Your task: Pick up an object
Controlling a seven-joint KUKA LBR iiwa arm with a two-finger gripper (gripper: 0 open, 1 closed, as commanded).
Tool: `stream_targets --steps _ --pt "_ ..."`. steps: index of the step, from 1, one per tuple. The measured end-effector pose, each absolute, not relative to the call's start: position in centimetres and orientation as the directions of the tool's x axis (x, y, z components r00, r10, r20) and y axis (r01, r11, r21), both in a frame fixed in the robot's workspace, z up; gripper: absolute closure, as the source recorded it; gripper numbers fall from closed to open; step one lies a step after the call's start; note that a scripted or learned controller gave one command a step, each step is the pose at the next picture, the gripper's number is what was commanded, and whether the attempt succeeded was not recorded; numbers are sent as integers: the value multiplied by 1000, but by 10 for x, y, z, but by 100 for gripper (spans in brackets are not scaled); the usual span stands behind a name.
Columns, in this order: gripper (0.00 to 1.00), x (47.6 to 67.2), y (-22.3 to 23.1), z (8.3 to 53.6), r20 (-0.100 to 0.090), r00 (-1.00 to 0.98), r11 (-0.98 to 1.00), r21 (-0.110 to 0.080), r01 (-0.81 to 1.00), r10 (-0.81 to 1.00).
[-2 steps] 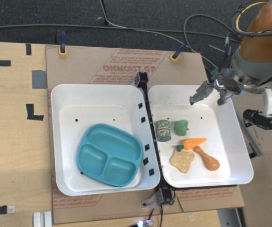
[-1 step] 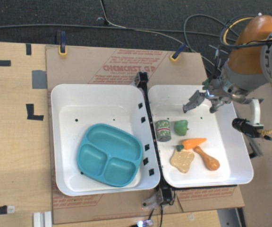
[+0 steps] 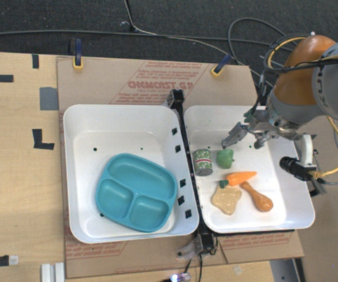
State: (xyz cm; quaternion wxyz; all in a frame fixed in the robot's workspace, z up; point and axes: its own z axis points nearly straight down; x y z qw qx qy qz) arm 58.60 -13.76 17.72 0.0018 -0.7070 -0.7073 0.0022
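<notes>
A: Camera view has the hand (image 3: pixel 246 135) hanging above the right bin (image 3: pixel 292 216), toward that bin's far edge, its two fingers spread wide with nothing between them.

B: So which step is the arm at?

A: By the look of it, the approach. No object is lifted; all the pieces lie on the bin floor. The green toy (image 3: pixel 225 157) sits closest, just below the hand's near finger, with the small can (image 3: pixel 202 161) beside it against the bin's left wall.

B: And the others?

A: The carrot (image 3: pixel 241 178) lies near the middle of the bin, the brown drumstick-like piece (image 3: pixel 258 198) slants toward the near right corner and touches the carrot's underside, and the beige flat piece (image 3: pixel 226 200) rests near the front edge. The blue divided tray (image 3: pixel 135 191) is alone in the left bin (image 3: pixel 81 128).

B: What does the next move call for?

A: Probably lowering the hand so the fingers straddle one piece, most likely the green toy, then closing. The can stands close by, so a finger could nudge it unless the descent is well centred.
</notes>
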Motion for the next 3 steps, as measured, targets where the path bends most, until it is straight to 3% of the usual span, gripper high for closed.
stream_targets --steps 1,2,3 --pt "0 594 -132 124 0 -2 2 -6 1000 1000" --pt "100 595 -132 138 0 -3 3 -2 1000 1000" --pt "100 598 -136 181 -1 -1 1 3 1000 1000"
